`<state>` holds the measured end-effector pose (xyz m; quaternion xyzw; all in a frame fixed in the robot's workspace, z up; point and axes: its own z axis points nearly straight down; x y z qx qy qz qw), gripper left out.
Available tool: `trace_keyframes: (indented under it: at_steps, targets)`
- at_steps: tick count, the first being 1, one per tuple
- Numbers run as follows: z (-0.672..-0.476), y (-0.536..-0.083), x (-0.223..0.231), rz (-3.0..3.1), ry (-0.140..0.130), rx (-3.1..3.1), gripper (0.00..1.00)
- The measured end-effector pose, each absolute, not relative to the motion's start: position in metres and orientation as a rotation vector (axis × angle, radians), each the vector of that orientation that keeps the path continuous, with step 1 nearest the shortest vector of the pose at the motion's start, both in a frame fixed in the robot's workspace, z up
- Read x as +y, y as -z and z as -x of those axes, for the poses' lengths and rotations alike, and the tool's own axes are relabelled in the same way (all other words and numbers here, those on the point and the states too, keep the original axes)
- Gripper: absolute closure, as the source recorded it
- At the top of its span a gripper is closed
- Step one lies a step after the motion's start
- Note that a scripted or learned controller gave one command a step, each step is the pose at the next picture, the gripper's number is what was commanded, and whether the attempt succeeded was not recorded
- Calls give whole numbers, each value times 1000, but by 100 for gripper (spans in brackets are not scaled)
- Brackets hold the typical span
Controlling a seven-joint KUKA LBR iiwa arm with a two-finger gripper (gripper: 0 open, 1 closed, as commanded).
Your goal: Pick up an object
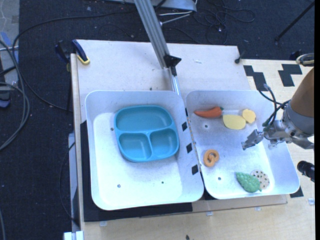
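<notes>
A: Count, right bin (280, 179), near edge first?
B: One green leafy piece (248, 182) touching one speckled cookie (259, 177) at the near right corner. One pretzel (211, 158) by the left wall. Far edge: one carrot (209, 112), two yellow pieces (234, 121).
A: Gripper (251, 139)?
B: Over the bin's right side, holding nothing; jaw gap, cannot tell.
A: Left bin (100, 184)?
B: One blue three-compartment tray (146, 132). No readable text.
</notes>
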<state>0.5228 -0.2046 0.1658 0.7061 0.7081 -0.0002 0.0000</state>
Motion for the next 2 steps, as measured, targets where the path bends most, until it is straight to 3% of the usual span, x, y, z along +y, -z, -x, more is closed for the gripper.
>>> trace_keyframes:
  at_steps: [1, 2]
  targets:
    - [-526, -105, -199, -2222, 1, 2223, 0]
    - [-526, -93, -199, -2220, 1, 2220, 0]
